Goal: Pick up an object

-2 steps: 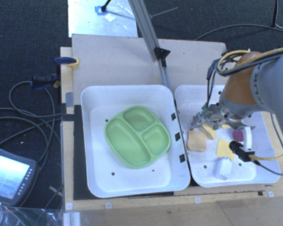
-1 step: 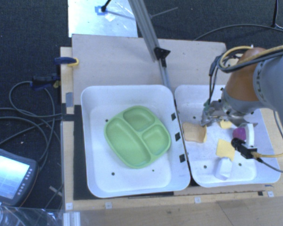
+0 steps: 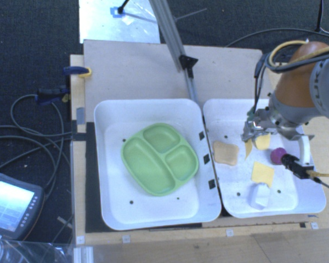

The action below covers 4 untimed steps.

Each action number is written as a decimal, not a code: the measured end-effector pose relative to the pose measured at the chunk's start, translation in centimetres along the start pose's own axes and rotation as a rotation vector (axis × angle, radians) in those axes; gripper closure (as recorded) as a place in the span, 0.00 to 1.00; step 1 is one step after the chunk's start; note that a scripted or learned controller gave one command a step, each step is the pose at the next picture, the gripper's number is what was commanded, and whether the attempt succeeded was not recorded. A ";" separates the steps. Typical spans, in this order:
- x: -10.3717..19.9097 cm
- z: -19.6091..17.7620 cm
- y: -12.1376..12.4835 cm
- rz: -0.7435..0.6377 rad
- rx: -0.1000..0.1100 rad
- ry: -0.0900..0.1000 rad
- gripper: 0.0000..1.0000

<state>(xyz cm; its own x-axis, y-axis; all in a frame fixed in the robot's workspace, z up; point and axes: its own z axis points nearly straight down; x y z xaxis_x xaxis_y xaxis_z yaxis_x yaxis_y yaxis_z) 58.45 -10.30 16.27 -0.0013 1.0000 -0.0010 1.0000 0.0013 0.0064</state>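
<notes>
A: We see 5 small things in the right white plastic bin [image 3: 317,201]: a tan, toast-shaped flat piece [image 3: 225,153] near its left wall, a flat yellow square [image 3: 262,173] in the middle, a small round purple ball [image 3: 278,155] to the right of it, a white blocky piece [image 3: 259,196] toward the front, and a yellow piece [image 3: 262,142] partly hidden under the arm.

B: And the hand [image 3: 251,131]?

A: It hangs low over the back of that bin, just above the partly hidden yellow piece. We cannot tell from here how it is set or whether it has anything.

B: What do we see of the surroundings?

A: The left white bin [image 3: 107,201] holds a pale green plastic plate with 3 compartments [image 3: 160,158], lying flat. Both bins sit on a light wooden counter [image 3: 131,70]. Around it is dark carpet [image 3: 27,32], with black cables [image 3: 22,114] and a handheld control pendant with a lit screen [image 3: 10,201] at the left.
</notes>
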 end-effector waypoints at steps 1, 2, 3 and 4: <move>0.4 -4.4 0.3 -0.005 0.000 0.001 1.00; 0.8 -9.0 0.0 -0.006 0.000 0.001 1.00; 6.8 -8.2 -0.3 -0.010 0.006 0.003 1.00; 12.6 -8.7 -0.1 -0.011 0.005 0.004 1.00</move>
<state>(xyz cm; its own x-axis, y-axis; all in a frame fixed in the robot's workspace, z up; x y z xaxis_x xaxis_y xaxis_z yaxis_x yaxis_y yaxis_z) 58.27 2.35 24.90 -0.0123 0.9999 0.0028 0.9999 0.0123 0.0016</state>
